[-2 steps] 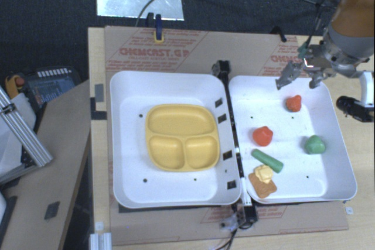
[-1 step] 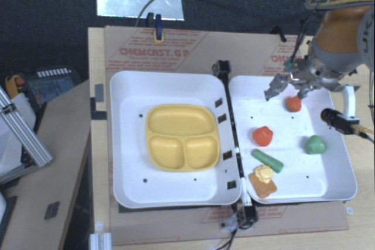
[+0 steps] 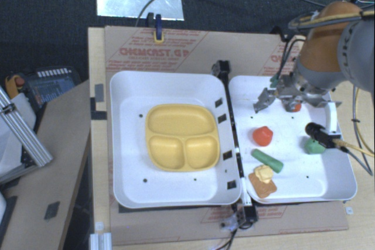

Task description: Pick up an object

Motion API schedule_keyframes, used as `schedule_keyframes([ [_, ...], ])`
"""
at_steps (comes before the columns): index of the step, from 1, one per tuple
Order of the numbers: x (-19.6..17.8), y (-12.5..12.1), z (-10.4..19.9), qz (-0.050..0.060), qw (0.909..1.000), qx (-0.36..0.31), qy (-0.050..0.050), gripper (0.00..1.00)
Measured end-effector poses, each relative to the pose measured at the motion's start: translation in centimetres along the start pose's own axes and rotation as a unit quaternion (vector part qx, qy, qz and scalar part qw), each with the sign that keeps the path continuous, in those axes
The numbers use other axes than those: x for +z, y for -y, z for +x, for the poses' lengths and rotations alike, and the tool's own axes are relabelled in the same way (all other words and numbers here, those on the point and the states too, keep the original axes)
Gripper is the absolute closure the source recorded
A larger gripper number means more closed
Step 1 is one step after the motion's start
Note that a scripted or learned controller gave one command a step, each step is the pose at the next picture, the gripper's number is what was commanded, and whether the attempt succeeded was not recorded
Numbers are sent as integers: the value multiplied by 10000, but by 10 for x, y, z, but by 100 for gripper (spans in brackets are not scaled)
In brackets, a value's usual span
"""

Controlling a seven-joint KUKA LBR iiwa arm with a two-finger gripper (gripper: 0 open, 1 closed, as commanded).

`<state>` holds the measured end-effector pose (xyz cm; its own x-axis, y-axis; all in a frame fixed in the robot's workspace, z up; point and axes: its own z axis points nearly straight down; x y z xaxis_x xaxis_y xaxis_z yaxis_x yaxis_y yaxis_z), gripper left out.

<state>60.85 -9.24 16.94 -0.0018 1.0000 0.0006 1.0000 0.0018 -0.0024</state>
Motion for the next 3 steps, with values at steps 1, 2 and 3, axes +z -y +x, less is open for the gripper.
schedule_keyframes([
  [1,62,-3,4,2,10000,1,1,0],
  [2,48,-4,3,-29,10000,3,6,100],
  [3,1,-6,-5,-41,10000,13,8,100],
])
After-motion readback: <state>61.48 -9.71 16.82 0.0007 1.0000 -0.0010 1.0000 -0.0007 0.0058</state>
